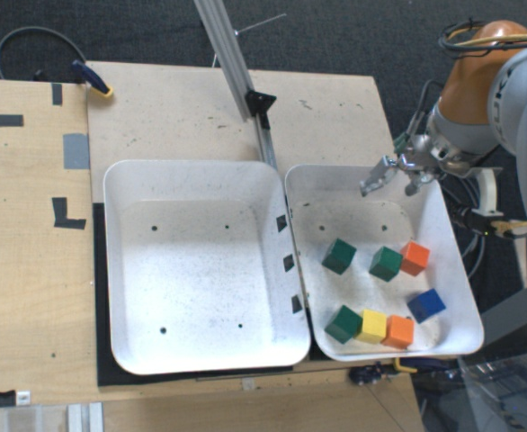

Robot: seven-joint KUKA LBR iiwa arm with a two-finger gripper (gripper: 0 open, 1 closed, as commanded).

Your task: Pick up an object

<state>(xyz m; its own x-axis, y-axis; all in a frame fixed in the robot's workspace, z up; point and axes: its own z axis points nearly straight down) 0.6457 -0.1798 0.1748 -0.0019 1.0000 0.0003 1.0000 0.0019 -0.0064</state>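
Pale wood covers the bench (30,241), which carries two shallow white bins side by side at centre frame, with dark floor beyond its top edge. At the upper right rim of the right bin (452,268), the jaws (395,178) hang above the bin's far corner; whether they are released or clenched cannot be told from this angle, and no object shows between them. Behind them the grey arm (506,88) with its orange band (466,88) reaches in from the right edge of the frame, cables looping beside it.

Seven small blocks lie in the right bin, all well below the jaws. Toward the middle sit a dark green block (339,256), a second green block (386,264) and an orange block (415,257) that touches it on the right. A blue block (426,304) lies alone nearer the lower right wall. Along the bottom edge a green block (343,323), a yellow block (373,325) and another orange block (398,331) stand pressed together in a row.

The left bin (192,268) shows only speckled white floor. A slanted metal rail (227,43) crosses from the top of the frame down to the gap between the bins. Grey tape marks (76,151) dot the bench at left, and a black cable with a yellow-tipped clip (93,77) curls in the upper left corner.
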